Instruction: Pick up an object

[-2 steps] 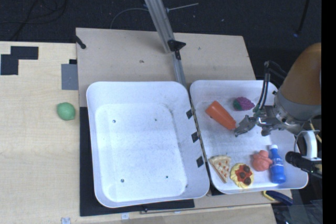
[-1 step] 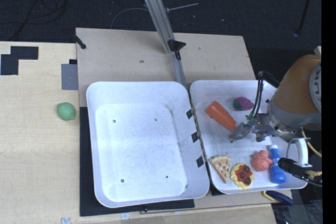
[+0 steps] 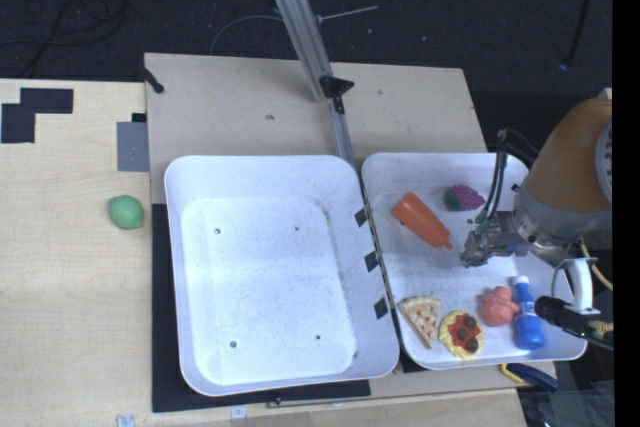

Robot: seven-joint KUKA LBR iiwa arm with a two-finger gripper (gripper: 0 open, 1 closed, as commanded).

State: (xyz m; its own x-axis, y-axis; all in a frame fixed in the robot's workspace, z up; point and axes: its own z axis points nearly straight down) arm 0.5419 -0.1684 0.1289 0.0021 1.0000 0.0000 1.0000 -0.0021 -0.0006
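Toy carrot [image 3: 421, 220] lies in right bin [image 3: 440, 165], left of gripper [image 3: 478, 250]. Looks light, stiff plastic, smooth, likely slippery; grasp across thick middle. Whether jaws are open or closed, cannot tell; nothing seen held.

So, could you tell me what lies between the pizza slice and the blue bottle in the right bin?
In the camera view, between the pizza slice and the blue bottle lie a round red-and-yellow toy and a pinkish-red lump.
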